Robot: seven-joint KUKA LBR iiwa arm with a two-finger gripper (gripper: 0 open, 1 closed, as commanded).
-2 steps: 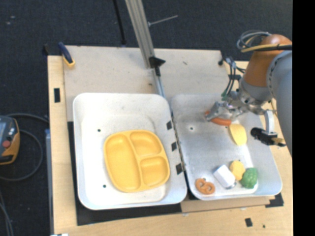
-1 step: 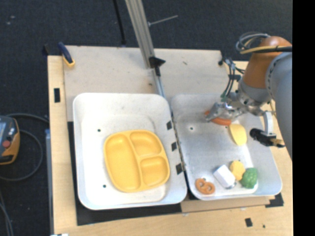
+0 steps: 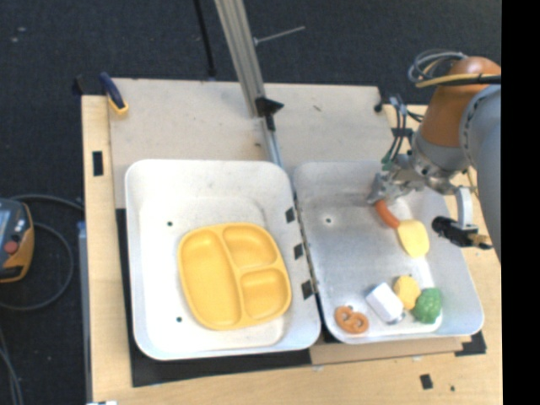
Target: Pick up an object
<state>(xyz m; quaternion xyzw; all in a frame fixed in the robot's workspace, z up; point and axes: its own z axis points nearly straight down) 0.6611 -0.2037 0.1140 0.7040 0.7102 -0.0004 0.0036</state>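
In the right bin (image 3: 337, 243) lie several small objects. An orange-red carrot-like piece (image 3: 387, 215) rests near the bin's far right, with a pale yellow piece (image 3: 413, 238) just beside it. Along the front edge sit a brown pretzel (image 3: 351, 320), a white block (image 3: 384, 302), a small yellow fruit (image 3: 407, 288) and a green broccoli-like piece (image 3: 428, 305). My gripper (image 3: 382, 193) hangs low at the far end of the carrot-like piece, touching or nearly touching it. Whether it grips anything is unclear.
The left bin (image 3: 152, 192) holds a yellow divided plate (image 3: 234, 273). A metal post (image 3: 243, 49) rises behind the seam between the bins. My grey and orange arm (image 3: 451, 116) comes in over the right bin's far right corner.
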